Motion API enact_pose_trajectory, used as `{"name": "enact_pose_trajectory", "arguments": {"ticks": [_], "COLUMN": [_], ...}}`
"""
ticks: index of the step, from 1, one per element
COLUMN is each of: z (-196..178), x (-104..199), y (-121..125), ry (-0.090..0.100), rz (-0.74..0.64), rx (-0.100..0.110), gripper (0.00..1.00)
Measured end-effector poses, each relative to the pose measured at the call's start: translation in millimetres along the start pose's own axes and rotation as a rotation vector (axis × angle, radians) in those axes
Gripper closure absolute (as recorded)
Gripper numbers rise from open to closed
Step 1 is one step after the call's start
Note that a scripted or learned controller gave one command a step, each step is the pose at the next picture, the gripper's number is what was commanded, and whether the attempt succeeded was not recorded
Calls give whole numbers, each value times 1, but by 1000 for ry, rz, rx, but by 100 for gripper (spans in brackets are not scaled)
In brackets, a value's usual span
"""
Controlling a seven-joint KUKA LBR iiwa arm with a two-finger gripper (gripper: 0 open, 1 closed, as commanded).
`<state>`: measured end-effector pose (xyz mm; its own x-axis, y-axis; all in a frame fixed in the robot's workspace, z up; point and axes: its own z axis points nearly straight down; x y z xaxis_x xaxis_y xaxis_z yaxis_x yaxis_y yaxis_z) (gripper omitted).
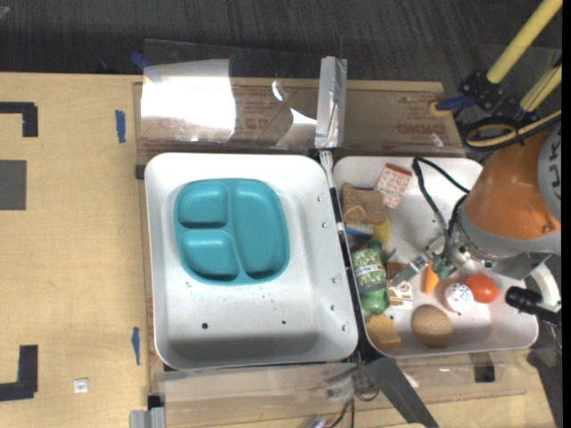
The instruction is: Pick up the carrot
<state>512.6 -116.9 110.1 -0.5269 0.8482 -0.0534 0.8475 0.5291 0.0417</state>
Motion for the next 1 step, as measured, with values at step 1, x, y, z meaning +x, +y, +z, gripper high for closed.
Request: {"name": "enact_pose_trajectory", "arguments": {"ticks": [1], "z": [0], "x": [3], "y": [-7], "ry": [0], "rz": [75], "rx": [-8], "gripper": [0]}}
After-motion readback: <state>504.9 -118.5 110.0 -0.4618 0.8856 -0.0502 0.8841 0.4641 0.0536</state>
